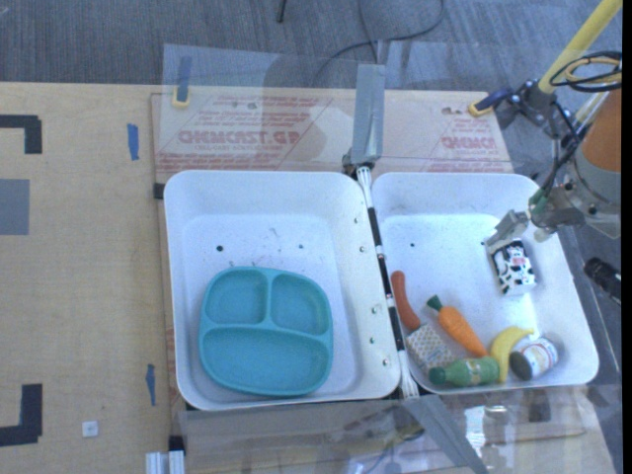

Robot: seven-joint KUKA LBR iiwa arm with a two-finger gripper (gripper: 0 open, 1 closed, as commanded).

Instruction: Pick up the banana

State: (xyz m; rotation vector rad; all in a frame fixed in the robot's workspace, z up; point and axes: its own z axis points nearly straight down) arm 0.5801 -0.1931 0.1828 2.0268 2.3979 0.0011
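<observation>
The tool (512,233) is seen over the far right part of the right bin (583,304), just above a small black-and-white cow figure (514,268); whether it is spread or closed cannot be told, and nothing can be made out held in it. The banana (508,345) lies in the near right corner of that bin, well short of the cow figure and towards the camera. It is hemmed in: a small jar (534,357) touches it on the right, a green bottle (466,371) lies just to its left, and a carrot (457,328) sits beyond that. It is judged to be a light, stiff toy with a smooth, slippery skin. A hold across the narrow width at mid-curve is judged best, where its upper arc is exposed.
</observation>
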